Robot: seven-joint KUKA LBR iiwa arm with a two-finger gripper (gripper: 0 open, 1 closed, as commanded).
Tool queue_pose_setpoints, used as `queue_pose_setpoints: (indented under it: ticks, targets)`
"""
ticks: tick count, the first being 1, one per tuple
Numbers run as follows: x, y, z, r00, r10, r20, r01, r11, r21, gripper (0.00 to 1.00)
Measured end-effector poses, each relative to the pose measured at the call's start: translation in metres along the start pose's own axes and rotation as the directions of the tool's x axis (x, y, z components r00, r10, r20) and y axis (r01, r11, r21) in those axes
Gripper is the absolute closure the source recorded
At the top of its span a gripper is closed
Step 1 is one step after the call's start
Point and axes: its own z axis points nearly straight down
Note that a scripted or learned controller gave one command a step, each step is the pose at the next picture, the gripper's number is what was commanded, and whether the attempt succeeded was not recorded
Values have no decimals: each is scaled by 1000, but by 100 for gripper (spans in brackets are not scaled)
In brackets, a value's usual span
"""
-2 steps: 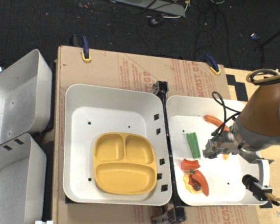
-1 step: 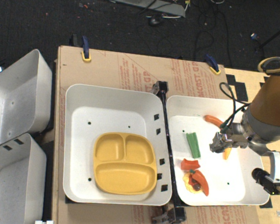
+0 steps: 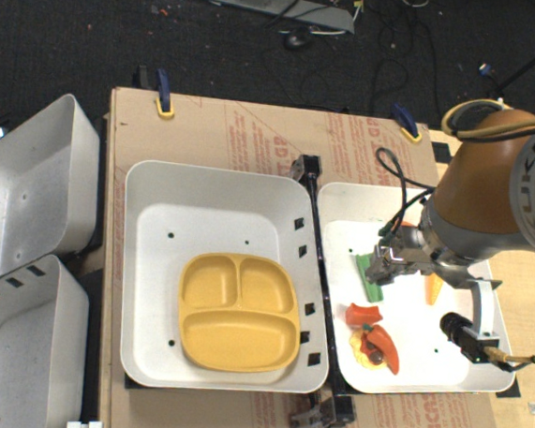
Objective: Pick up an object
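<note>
The green piece (image 3: 371, 277) lies in the right bin (image 3: 420, 199), at the upper left of its floor and close to the wall it shares with the neighbouring bin. It is a flat, elongated shape, set at a slant. The gripper (image 3: 388, 257) sits directly over the piece's upper end, just above and to the right of its middle, so the top of the green shape is covered by the metal of the tool. Whether the gripper is spread or pressed together cannot be told from this angle, nor whether it touches the piece.

Below the green piece, a little apart, lies a red piece (image 3: 364, 314). Lower still is a second red item (image 3: 383, 346), elongated and tilted, resting on something yellow (image 3: 362, 350). A small orange piece (image 3: 433, 289) lies to the right of the green one, just beyond the gripper and under the arm's wrist.

The arm (image 3: 495, 197) — grey, with its broad orange band — reaches in from the right over the far corner of that bin.

The left bin (image 3: 215, 190) holds a yellow divided plate (image 3: 239, 313) with three compartments, lying flat toward the near side. Both bins rest on a brown board (image 3: 247, 131) — two blue clamps (image 3: 164, 92) hold its far edge.
</note>
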Motion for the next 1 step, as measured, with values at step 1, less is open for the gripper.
queue_pose_setpoints:
  ticks: [1]
  targets:
    - [58,6,5,1000,0,-1,0,1000,1,100]
